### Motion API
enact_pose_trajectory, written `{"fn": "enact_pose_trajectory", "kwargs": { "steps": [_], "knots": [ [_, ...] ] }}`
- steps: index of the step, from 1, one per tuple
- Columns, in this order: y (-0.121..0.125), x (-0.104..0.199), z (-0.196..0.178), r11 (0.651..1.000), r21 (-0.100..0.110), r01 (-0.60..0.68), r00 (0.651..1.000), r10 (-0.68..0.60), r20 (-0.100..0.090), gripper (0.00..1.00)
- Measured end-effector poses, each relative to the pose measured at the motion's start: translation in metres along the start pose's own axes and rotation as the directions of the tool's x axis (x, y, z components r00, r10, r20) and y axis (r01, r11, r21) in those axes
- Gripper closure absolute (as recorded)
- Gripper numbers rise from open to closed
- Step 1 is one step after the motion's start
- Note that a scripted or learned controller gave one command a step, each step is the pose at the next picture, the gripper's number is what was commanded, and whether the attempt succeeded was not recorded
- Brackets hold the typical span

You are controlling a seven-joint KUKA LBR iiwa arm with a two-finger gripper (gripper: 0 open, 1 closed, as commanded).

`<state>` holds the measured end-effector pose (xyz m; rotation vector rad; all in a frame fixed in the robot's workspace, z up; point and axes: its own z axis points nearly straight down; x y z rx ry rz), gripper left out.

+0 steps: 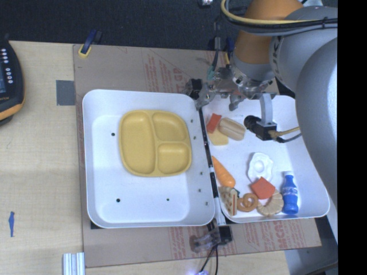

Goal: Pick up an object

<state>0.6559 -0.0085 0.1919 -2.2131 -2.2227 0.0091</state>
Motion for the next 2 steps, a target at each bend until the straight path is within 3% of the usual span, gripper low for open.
{"fn": "enact_pose_trajectory", "kwargs": {
  "steps": [1, 2],
  "knots": [
    [0.001, -0.084, 0.047, 1.000, -0.006, 0.002, 1.000, -0.002, -0.001, 0.00],
    [-0.089, -0.123, 0.102, 1.000, 0.000, 0.000, 1.000, 0.000, -0.001, 0.00]
  ]
}}
